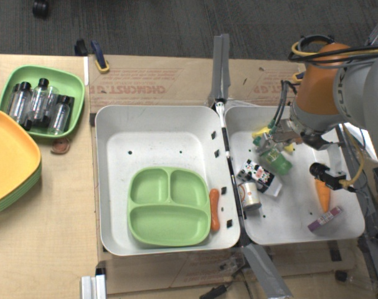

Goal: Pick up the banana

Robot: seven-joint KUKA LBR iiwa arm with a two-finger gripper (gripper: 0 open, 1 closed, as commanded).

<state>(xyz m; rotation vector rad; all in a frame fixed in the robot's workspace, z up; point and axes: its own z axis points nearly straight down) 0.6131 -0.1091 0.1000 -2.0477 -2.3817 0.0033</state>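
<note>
Cardboard-covered worktop (176, 83) carries two white bins. Reaching from the right, the arm (338, 86) bends down over the right bin (288, 226), its hand (271, 143) low at that bin's upper left among clutter; whether it is open cannot be told. A yellow banana (263, 132) lies there, touching it.

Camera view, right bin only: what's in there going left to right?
Silver can → black-and-white patterned piece → green item under the tool → orange carrot. The yellow banana overlaps the tool area, so I left it unordered.
</note>
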